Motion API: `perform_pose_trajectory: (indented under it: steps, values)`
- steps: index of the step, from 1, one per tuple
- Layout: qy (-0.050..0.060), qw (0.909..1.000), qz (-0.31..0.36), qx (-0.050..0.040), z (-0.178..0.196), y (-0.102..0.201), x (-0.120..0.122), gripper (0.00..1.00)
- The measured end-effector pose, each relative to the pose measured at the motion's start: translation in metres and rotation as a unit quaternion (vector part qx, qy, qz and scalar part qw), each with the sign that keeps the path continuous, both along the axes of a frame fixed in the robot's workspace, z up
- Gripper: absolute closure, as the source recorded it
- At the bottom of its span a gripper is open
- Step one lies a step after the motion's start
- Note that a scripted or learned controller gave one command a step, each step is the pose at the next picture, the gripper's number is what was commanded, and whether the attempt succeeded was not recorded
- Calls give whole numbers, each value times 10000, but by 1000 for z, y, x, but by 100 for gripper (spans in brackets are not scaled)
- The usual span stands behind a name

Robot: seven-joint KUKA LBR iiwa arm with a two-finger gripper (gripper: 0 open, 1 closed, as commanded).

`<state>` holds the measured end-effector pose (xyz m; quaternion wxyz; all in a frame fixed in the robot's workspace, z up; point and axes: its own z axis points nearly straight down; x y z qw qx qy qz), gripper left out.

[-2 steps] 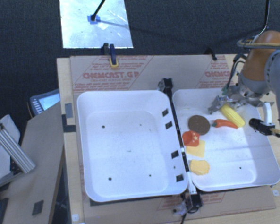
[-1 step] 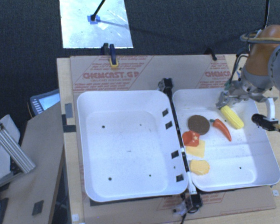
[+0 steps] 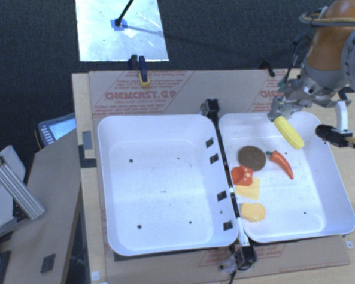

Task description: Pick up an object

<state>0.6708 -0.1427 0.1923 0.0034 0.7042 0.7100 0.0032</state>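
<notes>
- Yellow corn cob (image 3: 289, 131) hangs tilted above the far part of the right bin (image 3: 332, 219), its upper end pinched between the fingers of the end effector (image 3: 279, 115).
- Grey and orange arm (image 3: 330, 45) reaches in from the right, with the end effector over the bin's far rim.
- Below the corn, on the bin floor, a brown round disc (image 3: 251, 157) lies just beside a red-orange chili pepper (image 3: 282, 162).
- Nearer the divider sits a red pepper piece (image 3: 242, 175), touching a pale yellow cheese slice (image 3: 249, 189).
- An orange-yellow ridged piece (image 3: 253, 212) lies just in front of the cheese.
- White left bin (image 3: 120, 232) sits beside the right one on the bench (image 3: 180, 87), the two meeting along a line of black clips (image 3: 221, 196).
</notes>
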Motion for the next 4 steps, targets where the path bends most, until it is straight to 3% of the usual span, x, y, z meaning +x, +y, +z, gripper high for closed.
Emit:
perform_pose_trajectory:
  steps: [1,2,3,4]
  values:
    - [35,10000,15,15,-8,74,-1,100]
    - [39,10000,-64,-9,34,22,-68,100]
    - [-6,10000,1,-1,97,57,-31,100]
    - [-10,10000,20,10,160,122,0,100]
